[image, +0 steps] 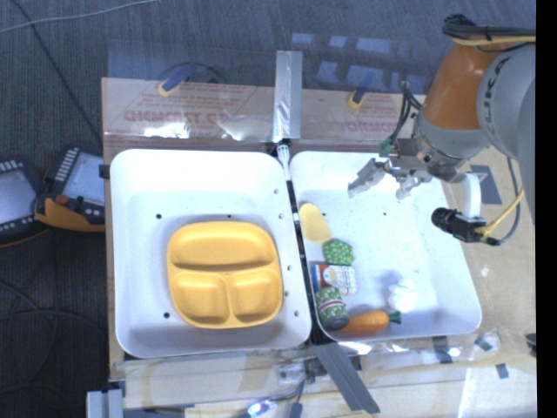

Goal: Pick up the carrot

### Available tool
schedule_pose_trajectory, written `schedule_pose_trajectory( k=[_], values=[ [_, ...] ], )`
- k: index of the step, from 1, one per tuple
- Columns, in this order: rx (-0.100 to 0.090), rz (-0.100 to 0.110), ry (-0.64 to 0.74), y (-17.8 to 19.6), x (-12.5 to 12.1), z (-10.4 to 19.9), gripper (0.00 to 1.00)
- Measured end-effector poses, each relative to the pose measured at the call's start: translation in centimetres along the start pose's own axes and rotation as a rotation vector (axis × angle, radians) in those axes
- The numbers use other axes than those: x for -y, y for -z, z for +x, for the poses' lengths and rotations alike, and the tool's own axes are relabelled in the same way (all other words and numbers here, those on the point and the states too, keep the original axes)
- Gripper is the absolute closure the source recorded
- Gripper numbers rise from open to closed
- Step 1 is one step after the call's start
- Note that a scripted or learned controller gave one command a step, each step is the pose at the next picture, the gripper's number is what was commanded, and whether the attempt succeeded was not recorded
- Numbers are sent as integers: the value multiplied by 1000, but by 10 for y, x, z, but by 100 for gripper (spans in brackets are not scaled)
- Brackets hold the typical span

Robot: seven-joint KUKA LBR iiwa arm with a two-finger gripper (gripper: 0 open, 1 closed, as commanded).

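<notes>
- Carrot (366,322) lying along the near edge of the right bin (452,273), touching a green-patterned toy (330,306).
- Gripper (384,179) well apart from it, above the bin's far edge, fingers spread, holding nothing.

Grey arm (513,85) with an orange band, thin cables, and a metal-fingered gripper (383,181).

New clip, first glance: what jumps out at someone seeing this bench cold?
The yellow divided plate sits in the middle of the left bin. The gripper hangs open over the far end of the right bin, away from the carrot at its near edge beside small food items.
</notes>
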State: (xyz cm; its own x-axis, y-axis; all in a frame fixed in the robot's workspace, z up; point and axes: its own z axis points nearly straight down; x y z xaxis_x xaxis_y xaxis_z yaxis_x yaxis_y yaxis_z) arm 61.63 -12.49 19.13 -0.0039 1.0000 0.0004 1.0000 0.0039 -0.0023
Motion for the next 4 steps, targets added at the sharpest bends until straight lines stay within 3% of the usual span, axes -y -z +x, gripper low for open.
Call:
schedule_pose_trajectory(
  k=[1,2,3,4],
  values=[
    [0,-1,-72,-98,15,1,0],
    [-1,0,-71,-89,15,2,100],
    [1,2,-385,-9,73,65,100],
    [5,2,-768,-9,0,105,100]
  ],
)
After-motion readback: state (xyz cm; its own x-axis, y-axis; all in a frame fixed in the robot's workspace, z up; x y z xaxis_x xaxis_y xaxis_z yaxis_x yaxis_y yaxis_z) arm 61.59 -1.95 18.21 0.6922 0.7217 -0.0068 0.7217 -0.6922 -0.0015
